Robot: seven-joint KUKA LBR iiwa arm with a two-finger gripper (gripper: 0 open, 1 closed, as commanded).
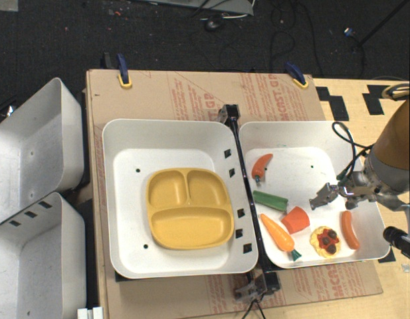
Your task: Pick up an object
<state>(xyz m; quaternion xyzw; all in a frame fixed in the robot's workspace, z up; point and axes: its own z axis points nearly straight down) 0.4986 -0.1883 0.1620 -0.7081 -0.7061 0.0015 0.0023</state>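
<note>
Gripper (326,196) at right of frame, low over the right bin (291,135), fingers spread, grasping nothing. Toy sausage (350,229) just below it; pizza slice (325,240) beside that, lower right.

Open white floor lies left of my gripper (322,198) across the right bin (291,133), while the red block (296,219), pizza slice (325,240) and sausage (350,229) crowd below.
</note>
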